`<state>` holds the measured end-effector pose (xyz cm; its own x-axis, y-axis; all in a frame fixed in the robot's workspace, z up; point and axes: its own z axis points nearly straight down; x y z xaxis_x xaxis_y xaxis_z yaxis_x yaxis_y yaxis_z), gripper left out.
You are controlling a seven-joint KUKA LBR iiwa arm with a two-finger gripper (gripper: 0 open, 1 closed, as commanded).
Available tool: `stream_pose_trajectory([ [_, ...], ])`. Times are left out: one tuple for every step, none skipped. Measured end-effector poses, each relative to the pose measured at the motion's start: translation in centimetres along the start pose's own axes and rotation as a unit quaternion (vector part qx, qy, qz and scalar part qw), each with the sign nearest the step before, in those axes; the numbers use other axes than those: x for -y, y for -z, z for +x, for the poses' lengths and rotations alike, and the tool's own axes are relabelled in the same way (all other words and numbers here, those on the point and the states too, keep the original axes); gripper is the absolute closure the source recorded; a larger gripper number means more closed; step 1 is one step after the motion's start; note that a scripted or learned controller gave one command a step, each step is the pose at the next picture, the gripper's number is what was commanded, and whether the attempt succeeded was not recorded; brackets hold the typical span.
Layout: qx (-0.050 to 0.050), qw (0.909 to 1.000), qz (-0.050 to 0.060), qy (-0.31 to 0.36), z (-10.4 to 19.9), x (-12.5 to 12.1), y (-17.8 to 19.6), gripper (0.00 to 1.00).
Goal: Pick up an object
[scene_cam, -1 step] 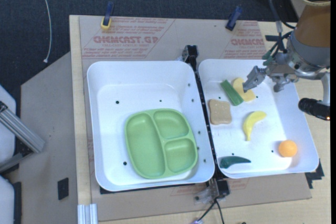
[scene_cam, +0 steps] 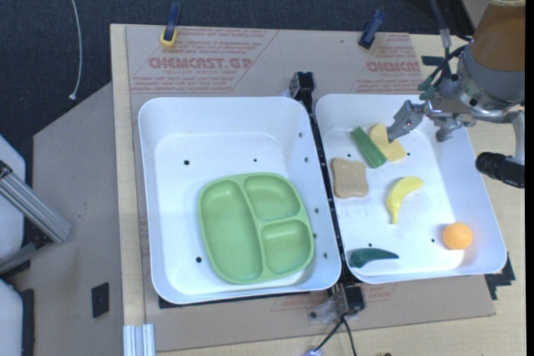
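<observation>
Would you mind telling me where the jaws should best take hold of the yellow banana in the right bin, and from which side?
Probably the banana at mid-length, where it curves, coming straight down. It lies flat on the right bin floor with bare floor on both long sides, apart from the bread slice and orange ball, so the jaws could close across its narrow width.

On the brown board (scene_cam: 250,62) under my two bins I read red print, "CHEMCAST GP", once above the left bin and again, partly cut off, above the right one. The smaller red lines around it are too fine to read.
</observation>
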<state>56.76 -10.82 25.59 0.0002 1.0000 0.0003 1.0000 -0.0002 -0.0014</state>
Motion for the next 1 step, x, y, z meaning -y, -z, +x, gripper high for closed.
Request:
stream_pose_trajectory([
  [0.000,1.0000,0.001,0.000,0.40,-0.41,-4.31,0.00],
])
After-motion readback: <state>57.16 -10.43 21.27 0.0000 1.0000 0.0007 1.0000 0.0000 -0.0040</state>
